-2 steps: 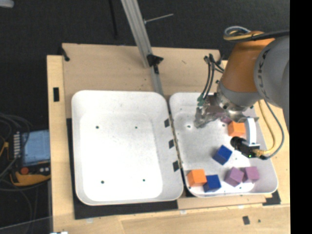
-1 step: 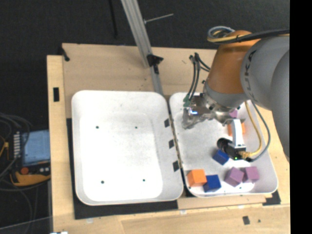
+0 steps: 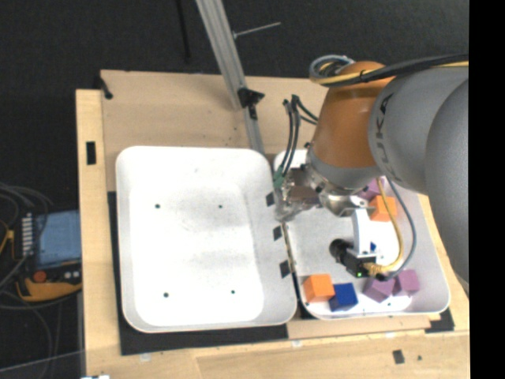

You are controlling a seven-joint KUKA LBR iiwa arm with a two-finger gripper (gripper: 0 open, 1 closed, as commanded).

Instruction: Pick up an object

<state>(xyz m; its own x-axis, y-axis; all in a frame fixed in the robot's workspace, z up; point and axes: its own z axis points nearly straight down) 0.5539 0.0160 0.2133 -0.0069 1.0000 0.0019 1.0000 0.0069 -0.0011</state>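
Gripping the orange block (image 3: 319, 287) across 2 flat sides seems best; it looks light and stiff. How wide the gripper (image 3: 290, 198) stands, I cannot tell.

- Arm (image 3: 371, 133) hangs over the right bin's (image 3: 312, 243) far edge.
- Orange cube (image 3: 319, 287) touches blue cube (image 3: 343, 297) at its near edge.
- Purple blocks (image 3: 379, 289) sit by its near-right corner.

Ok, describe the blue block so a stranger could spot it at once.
Find the white bin on the view's right, beneath the arm. At its near edge the blue block sits between an orange block and a purple block, the sole blue piece.
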